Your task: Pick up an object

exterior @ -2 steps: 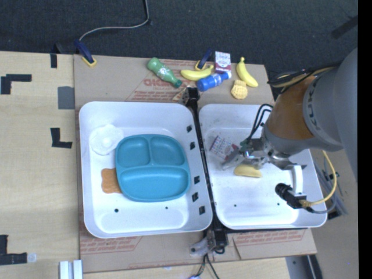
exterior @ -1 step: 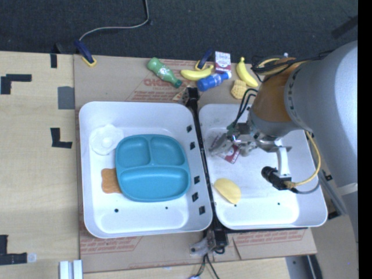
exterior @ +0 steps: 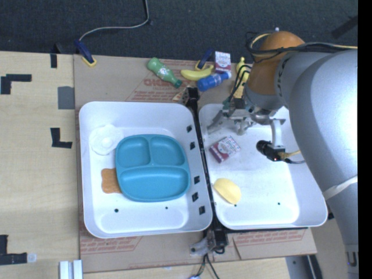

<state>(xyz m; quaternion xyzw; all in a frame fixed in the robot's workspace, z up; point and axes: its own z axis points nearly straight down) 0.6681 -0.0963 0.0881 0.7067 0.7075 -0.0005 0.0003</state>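
In the right bin [exterior: 302,211], a maroon-and-white packet [exterior: 224,148] lies near the back left, and a yellow lemon-shaped object [exterior: 227,190] sits closer to the front. My gripper [exterior: 228,126] hangs over that bin's back left corner, just above and behind the packet. Its fingers [exterior: 216,122] are spread open with nothing between them. In the left bin [exterior: 93,214], a blue divided plate [exterior: 153,167] has a clear cup [exterior: 103,139] on its left and an orange flat piece [exterior: 108,181] tucked under its left edge.
The grey arm [exterior: 325,115] covers the right bin's right side, with a black part and cable [exterior: 272,150] hanging off it. Behind the bins, a green bottle [exterior: 163,72], a banana [exterior: 196,73], a blue bottle [exterior: 210,82] and a small box [exterior: 222,59] lie on cardboard.
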